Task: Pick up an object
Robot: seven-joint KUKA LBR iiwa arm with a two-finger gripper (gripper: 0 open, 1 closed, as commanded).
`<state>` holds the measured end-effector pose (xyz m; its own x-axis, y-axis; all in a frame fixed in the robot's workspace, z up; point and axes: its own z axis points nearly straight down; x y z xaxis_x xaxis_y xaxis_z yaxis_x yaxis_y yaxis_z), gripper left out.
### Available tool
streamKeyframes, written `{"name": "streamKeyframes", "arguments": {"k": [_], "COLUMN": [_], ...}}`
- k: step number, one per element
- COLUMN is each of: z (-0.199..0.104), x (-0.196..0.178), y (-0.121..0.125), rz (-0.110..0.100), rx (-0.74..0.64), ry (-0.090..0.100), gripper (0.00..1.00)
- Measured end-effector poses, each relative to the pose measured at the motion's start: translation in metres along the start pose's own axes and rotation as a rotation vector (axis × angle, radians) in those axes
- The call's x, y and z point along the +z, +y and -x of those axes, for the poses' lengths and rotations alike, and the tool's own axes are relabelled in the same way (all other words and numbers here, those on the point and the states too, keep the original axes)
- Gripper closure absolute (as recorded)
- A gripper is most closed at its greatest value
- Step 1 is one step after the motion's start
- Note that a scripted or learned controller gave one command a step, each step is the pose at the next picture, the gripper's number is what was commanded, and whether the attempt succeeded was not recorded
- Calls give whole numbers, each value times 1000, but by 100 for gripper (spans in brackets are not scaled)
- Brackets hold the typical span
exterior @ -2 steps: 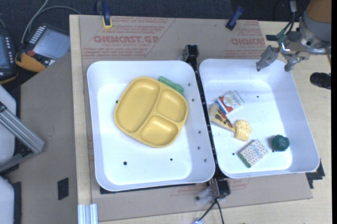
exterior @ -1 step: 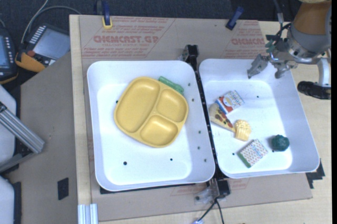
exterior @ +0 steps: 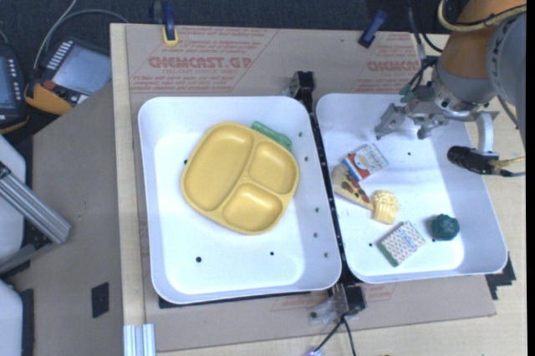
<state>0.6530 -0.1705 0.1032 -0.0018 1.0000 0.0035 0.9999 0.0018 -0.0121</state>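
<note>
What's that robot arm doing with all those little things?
The robot arm's end effector hangs over the far part of the right bin, and nothing can be seen in its grip. Nearer in that bin lie a small packet, a yellow toy, a patterned sponge and a dark green ball. The left bin holds a yellow divided plate lying over something green.

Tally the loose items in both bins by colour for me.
Yellow: 2, divided plate, corn-like toy
Green: 2, ball, piece behind plate
Multicoloured: 3, packets, patterned sponge
Total: 7
</note>
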Motion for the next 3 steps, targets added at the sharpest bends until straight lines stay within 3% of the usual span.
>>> {"name": "streamKeyframes", "arguments": {"k": [1,3], "z": [1,8], "x": [-13,-97], "y": [2,4], "rz": [6,16], "rx": [-2,1], "ry": [-2,-6], "gripper": [100,100]}}
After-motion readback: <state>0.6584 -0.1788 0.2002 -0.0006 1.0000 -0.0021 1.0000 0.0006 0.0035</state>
